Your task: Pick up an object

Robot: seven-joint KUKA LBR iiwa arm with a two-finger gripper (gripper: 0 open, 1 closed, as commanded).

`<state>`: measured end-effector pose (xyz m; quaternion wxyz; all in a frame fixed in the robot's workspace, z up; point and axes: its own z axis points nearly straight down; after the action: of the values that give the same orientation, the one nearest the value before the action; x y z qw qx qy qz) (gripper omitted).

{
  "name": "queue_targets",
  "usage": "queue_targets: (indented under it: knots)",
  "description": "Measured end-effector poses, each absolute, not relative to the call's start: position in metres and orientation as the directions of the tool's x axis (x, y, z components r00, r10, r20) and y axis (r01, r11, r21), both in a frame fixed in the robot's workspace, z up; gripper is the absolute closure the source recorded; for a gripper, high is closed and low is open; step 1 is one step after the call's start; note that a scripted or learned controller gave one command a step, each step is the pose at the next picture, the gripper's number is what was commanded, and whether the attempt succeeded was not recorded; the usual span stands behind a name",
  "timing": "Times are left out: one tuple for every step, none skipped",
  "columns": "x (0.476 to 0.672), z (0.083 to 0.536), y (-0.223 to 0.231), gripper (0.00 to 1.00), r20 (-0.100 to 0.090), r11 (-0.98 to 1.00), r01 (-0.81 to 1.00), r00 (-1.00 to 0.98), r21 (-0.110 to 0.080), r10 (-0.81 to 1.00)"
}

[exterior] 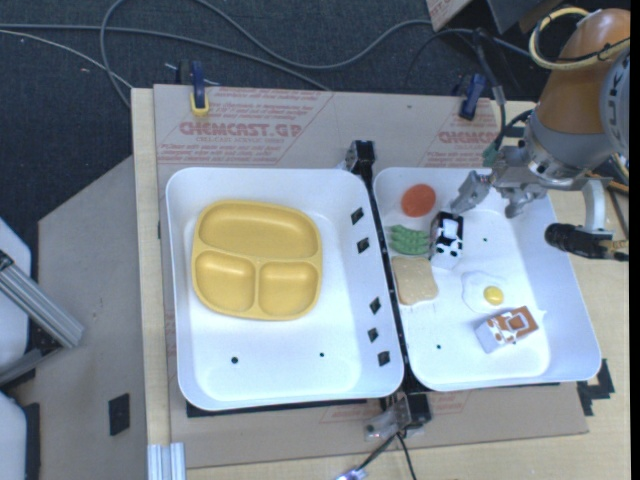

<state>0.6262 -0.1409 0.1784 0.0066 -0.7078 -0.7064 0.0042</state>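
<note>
Claw (pixel 492 190) hovers just beside the black-and-white toy (pixel 447 237).

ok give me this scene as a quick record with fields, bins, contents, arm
left bin: shallow white bin holding a yellow three-compartment plastic plate
right bin: shallow white bin with small toy foods
right bin contents: orange-red round piece, green ridged piece, black-and-white block, tan bread slice, white fried egg with yellow yolk, orange-and-white box
arm: pincer over the right bin's far side
grasp: nothing seen between fingers
</note>
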Motion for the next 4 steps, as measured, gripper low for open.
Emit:
queue_targets:
  knots:
    - [0.63,0.186,-0.141,0.0,0.001,0.001,1.0,-0.001,-0.001,1.0]
    - [0.634,0.126,-0.145,0.0,0.002,0.0,1.0,0.0,-0.005,1.0]
    - [0.635,0.1,-0.144,0.0,0.001,0.002,1.0,-0.002,0.003,1.0]
    - [0.635,0.109,-0.145,1.0,0.0,0.001,1.0,-0.001,0.003,1.0]
